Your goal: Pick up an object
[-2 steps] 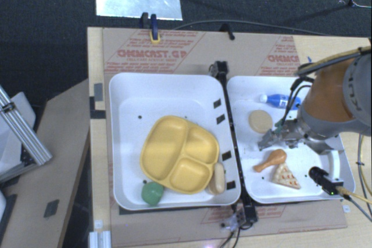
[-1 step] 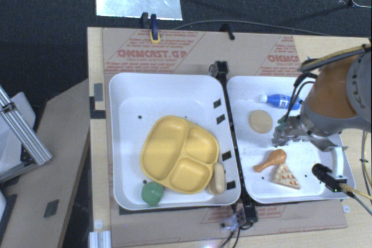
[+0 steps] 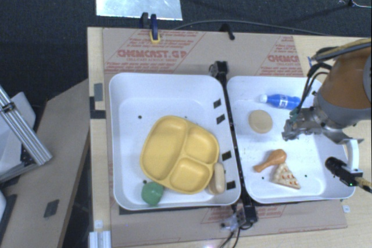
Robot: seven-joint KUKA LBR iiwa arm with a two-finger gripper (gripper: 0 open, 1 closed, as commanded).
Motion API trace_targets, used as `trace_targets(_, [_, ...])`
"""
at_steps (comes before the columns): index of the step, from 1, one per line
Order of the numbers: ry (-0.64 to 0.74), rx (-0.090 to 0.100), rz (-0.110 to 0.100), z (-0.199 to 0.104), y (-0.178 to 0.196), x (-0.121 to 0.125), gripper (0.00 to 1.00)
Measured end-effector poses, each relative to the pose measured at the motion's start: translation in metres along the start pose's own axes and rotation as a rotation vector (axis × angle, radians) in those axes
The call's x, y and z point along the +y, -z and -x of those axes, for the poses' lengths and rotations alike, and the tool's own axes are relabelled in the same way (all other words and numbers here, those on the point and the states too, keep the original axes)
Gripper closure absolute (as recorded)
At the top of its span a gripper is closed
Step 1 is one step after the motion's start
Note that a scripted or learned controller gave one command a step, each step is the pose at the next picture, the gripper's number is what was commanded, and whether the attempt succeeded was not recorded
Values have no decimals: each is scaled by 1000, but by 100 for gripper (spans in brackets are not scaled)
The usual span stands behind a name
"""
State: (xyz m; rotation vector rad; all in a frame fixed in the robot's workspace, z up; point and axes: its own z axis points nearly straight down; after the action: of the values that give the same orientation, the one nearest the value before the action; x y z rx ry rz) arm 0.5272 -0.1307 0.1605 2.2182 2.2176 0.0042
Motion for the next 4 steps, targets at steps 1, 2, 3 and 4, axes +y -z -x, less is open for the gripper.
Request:
trace_targets(1, [5,0,2,-9,50,-1,100])
trace_targets(2, [6,0,3,-18,108,-2,100])
trace_targets(3, [10,3,-4,-72,90,6,100])
trace_targets(4, [10,4,-3,-119,90,12,100])
